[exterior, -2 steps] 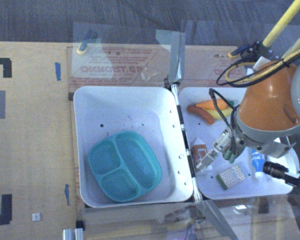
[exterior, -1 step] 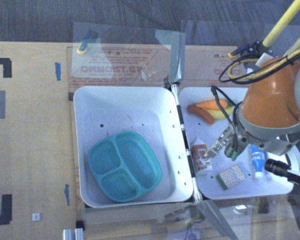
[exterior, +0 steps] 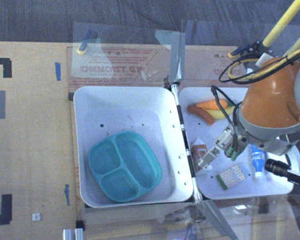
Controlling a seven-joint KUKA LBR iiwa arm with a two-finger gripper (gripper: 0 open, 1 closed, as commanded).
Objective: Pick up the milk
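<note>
Arm (exterior: pixel 270 104): grey with an orange band, reaching in from the right over the right bin.
Hand (exterior: pixel 206 161): low in the right bin near its left wall, pointing down-left; its fingers are set close about the milk carton, but whether they grip it I cannot tell.
Milk (exterior: pixel 198 149): a small carton at the left side of the right bin (exterior: pixel 280 186), just by the wall between the bins, touching or almost touching the fingertips.
Left bin (exterior: pixel 90 104): holds a teal divided plate (exterior: pixel 124 165) toward its front.
Other things in the right bin: an orange and yellow item (exterior: pixel 208 110) at the back, a green-edged sponge (exterior: pixel 230 176) at the front, a blue and white tube (exterior: pixel 258 162) to the right.
Worktop (exterior: pixel 30 134): tan board with black and blue tape marks.
</note>
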